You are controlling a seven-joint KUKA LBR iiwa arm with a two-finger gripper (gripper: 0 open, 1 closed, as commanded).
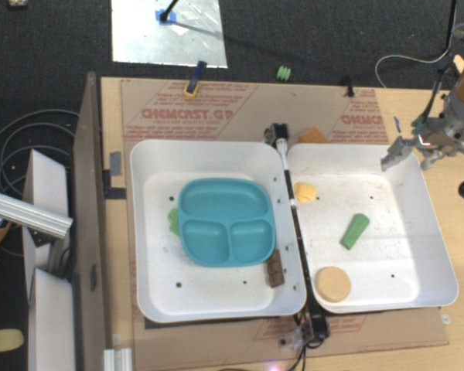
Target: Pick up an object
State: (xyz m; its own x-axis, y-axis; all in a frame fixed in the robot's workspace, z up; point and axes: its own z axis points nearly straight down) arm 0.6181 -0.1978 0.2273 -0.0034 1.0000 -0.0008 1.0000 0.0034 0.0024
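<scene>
In the right bin [429, 230] lie a green cylinder [355, 231], a small yellow lump [305, 192] by the divider, and a tan round disc [333, 284] near the front left corner. The left bin [151, 284] holds a blue divided plate [226, 221], a green piece [172, 221] peeking out from under its left edge, and a brown block [274, 270] at its front right. My gripper [412, 158] hovers over the right bin's far right corner, well apart from every object. Its fingers are spread open with nothing between them.
Both bins sit on a cardboard sheet [216, 110]. A black divider clip [278, 135] stands between the bins at the back. Cables [406, 60] run behind the right bin. A metal plate [170, 22] lies on the dark floor beyond.
</scene>
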